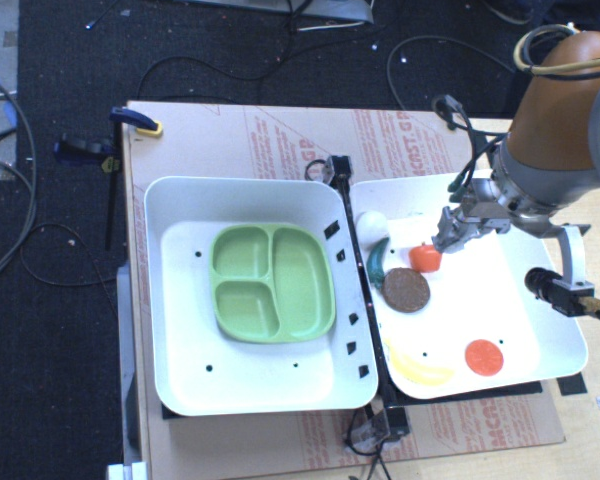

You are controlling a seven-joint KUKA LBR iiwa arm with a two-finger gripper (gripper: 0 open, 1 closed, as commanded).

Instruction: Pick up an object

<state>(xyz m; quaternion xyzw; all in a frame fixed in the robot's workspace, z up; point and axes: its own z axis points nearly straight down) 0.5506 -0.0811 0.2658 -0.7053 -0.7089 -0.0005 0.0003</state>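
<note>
Grey arm's two-finger gripper [450, 236] poised above a small orange-red block [425, 259] in the right-hand shallow white bin [540, 318].

The block sits centre-right of frame, beside a brown round disc [406, 290]; whether the jaws are spread or closed cannot be told. The left shallow white bin [170, 298] carries a pale green divided plastic tray [273, 282].

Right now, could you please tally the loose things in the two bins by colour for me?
Green: 1, the divided tray in the left bin
Orange-red: 2, a small piece below the gripper and a flat disc
Brown: 1, a round disc
Yellow: 1, a banana shape
Teal: 1, a curved piece
White: 1, a small object
Total: 7
</note>
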